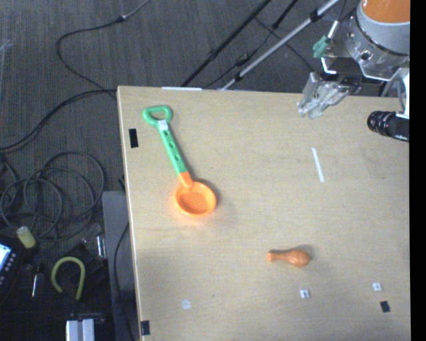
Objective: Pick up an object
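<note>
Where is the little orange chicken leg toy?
The toy drumstick lies on the wooden bench top, toward the lower right in the camera view, down and right of the green-handled orange strainer spoon, touching nothing.

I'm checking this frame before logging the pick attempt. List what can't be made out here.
- Gripper, camera view: small and blurred at the top edge of the board; open or shut cannot be told.
- Arm above the orange band: cut off by the top edge.
- Black part at the right: cut off by the frame, so its identity is unclear.
- Small marks near the bottom of the wooden board: too small to read.
</note>
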`<state>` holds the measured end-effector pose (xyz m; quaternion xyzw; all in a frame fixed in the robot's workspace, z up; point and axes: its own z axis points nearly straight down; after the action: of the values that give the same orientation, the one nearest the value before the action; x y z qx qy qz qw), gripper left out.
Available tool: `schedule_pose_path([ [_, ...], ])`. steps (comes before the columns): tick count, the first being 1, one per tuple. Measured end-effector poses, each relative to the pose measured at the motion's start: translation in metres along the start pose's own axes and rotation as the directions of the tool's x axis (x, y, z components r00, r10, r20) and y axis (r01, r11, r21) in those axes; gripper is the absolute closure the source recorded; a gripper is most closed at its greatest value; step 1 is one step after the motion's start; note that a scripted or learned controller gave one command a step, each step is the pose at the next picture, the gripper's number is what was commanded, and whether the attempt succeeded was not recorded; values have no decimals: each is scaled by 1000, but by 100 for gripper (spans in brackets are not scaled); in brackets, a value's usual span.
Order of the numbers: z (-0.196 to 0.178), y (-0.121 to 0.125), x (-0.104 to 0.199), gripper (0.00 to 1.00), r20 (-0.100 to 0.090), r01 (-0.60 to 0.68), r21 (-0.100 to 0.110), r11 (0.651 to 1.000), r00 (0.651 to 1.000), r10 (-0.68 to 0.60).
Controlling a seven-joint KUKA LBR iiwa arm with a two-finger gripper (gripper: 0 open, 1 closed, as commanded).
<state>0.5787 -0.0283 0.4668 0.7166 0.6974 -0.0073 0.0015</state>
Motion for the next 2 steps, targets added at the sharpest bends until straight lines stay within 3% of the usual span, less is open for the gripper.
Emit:
schedule_pose_path([
  [1,36,3,62,100,-8,412,-12,911,911,-412],
  [2,31,-9,164,100,-3,726,-15,688,688,-726],
])
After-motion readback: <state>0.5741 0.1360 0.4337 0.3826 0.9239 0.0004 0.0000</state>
